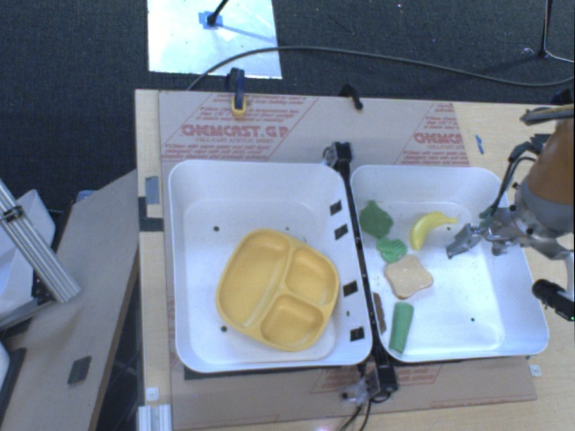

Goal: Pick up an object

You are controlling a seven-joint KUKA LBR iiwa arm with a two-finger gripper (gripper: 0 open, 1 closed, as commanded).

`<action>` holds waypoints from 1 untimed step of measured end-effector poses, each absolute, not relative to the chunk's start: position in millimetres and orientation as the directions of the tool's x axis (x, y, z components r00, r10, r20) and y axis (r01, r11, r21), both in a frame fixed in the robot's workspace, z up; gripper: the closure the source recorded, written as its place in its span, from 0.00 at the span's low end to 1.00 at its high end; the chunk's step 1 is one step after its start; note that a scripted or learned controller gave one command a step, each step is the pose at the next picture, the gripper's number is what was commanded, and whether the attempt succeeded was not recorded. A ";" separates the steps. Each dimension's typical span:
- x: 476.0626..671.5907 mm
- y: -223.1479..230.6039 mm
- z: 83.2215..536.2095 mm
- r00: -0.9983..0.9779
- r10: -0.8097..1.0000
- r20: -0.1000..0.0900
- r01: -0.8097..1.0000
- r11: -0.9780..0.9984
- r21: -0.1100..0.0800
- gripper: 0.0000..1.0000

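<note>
Camera view, bench: pale wood board (296,119) with red printed lettering, dark carpet beyond.
Left bin (193,196): shallow, white, glossy plastic, rounded corners.
Tray (277,287): yellow, smooth plastic, three moulded compartments, lying tilted in the left bin.
Right bin (467,330): same white plastic, touching the left bin along a dark centre seam.
Leaf pieces: two green, matte, lumpy shapes, larger (375,218) near the seam, smaller (392,249) just below it.
Banana (429,227): yellow, curved, smooth, beside the leaf pieces, near the bin's middle.
Bread slice (409,277): tan, flat, wavy-edged, touching the smaller green piece.
Cylinder (400,327): green, stubby, rounded ends, near the bin's front wall.
Gripper (476,239): grey metal, over the right bin, just right of the banana, apart from it.
Gripper state: fingers small and blurred, opening impossible to judge; nothing seen between them.
Arm (546,196): orange band, cut off by the right edge.
</note>
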State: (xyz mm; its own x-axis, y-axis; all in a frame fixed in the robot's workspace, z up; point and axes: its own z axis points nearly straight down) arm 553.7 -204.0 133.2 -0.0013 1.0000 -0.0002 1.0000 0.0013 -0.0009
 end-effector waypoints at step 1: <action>553.8 -203.5 81.9 -0.001 1.000 0.000 1.000 0.001 -0.001 0.00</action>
State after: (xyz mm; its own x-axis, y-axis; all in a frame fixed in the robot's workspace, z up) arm 553.8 -203.5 81.9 -0.0013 1.0000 0.0004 1.0000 0.0013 -0.0012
